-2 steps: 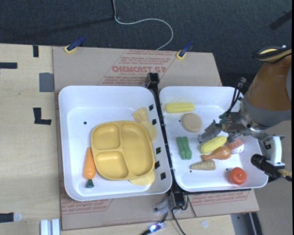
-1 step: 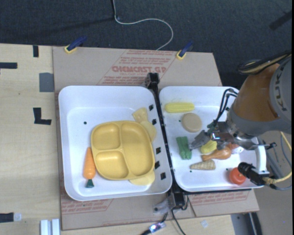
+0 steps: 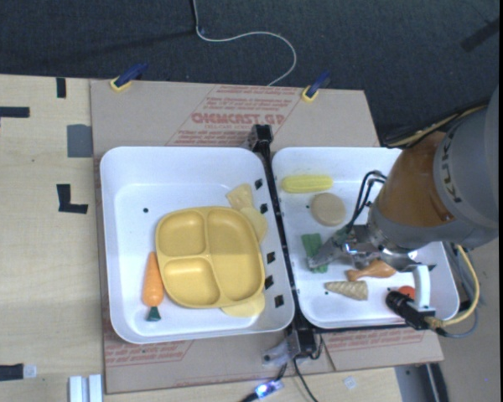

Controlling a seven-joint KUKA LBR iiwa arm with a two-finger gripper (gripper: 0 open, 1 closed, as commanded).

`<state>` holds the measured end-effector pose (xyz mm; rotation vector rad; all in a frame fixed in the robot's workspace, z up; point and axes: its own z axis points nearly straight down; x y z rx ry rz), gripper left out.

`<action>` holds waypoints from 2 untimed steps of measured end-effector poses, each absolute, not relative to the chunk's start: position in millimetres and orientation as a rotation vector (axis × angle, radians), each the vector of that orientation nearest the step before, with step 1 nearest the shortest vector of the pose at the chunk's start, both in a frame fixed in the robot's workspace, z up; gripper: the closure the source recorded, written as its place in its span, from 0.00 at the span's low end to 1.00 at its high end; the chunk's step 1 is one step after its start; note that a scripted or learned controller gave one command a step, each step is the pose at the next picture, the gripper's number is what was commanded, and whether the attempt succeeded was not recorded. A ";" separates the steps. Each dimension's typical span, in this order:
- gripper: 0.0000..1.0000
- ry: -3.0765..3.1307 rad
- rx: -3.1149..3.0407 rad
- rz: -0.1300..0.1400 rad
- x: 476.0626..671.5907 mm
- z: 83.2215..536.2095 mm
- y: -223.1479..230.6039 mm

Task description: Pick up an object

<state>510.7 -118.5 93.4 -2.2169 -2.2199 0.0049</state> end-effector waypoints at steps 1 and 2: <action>0.00 -2.221 -2.219 0.003 510.5 84.4 -117.9; 1.00 -2.222 -2.221 0.003 510.7 94.9 -118.4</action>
